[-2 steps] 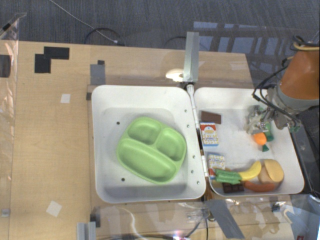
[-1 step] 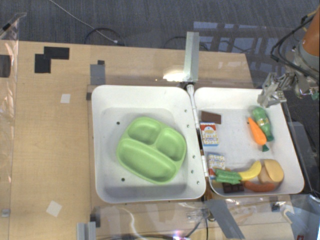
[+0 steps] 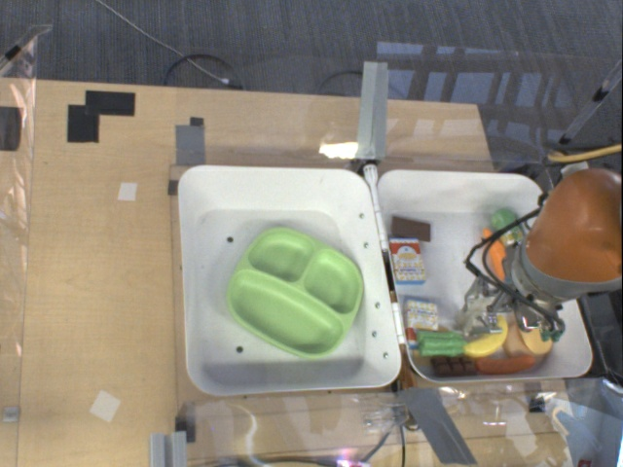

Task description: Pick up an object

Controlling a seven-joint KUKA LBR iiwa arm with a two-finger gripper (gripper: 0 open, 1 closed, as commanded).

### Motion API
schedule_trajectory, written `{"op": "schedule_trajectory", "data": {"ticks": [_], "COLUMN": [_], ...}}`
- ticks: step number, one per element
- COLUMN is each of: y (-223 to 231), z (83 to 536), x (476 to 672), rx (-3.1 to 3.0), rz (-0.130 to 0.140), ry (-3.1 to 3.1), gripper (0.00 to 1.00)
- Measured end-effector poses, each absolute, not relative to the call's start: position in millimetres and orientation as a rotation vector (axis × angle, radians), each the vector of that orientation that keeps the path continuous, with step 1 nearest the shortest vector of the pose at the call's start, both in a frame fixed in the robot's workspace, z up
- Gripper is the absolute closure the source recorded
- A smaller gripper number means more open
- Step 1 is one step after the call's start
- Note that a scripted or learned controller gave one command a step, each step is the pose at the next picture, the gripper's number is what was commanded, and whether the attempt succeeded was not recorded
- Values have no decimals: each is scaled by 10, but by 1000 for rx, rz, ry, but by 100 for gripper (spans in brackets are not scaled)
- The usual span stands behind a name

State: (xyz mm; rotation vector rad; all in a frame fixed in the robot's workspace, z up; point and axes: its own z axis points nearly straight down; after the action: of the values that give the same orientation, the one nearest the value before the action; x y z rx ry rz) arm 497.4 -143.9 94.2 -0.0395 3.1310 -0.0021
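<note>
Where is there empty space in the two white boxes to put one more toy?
The left bin has bare floor all around the green divided plate, widest along its top and left walls. The right bin is bare along its top wall, above the brown block. Its bottom right is crowded: banana, other toys and the gripper.

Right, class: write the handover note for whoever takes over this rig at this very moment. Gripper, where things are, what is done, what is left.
Gripper: low in the right bin, over the pile at its front end; whether its fingers are open or shut cannot be made out, and nothing shows between them.
Things: the banana, green block and brown bar lie at the bin's front edge; two small cards and a brown block sit along its left wall. The left bin holds a green divided plate.
Done: the arm is down at the pile.
Left: grip one object and lift it out.
</note>
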Motion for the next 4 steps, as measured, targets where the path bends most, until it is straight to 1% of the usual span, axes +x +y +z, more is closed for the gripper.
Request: {"op": "schedule_trajectory", "data": {"ticks": [1,2,3,4], "y": [-1576,-1567,-1503,-1415], "z": [2417,2366,1054,886], "x": [5247,5227,5405,6339], "rx": [-198,-199,-461,-704], "rz": [-11,-4,6,-5], "ry": [3113,3124,3110,3048], "gripper": [100,0,0,0]}}
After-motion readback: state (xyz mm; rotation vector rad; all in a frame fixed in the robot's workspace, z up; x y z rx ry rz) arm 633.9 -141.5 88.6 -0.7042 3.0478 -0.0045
